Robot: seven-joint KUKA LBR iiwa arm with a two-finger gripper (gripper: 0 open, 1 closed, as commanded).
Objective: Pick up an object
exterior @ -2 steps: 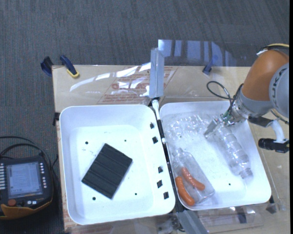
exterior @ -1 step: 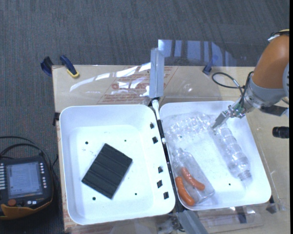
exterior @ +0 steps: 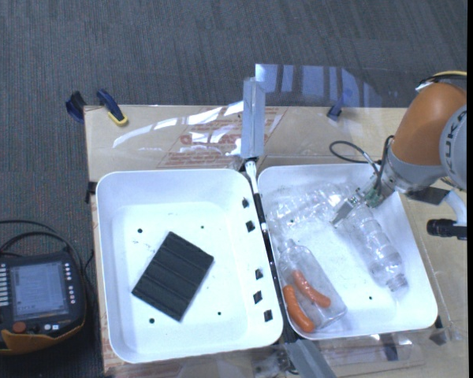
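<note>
Robotics lab, teach pendant (exterior: 33,299) (floor), clamped bench (exterior: 181,136)

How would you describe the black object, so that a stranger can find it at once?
Look at the left white bin. Near its middle lies a flat black rectangular pad, turned at an angle. It is dark and opaque, unlike the clear plastic items in the right bin.

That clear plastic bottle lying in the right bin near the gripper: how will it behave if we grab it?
The clear bottle lies on its side, so a nudge probably rolls it. It looks thin-walled and empty: likely light, and may crumple. Its glossy surface may slip from the gripper.
</note>
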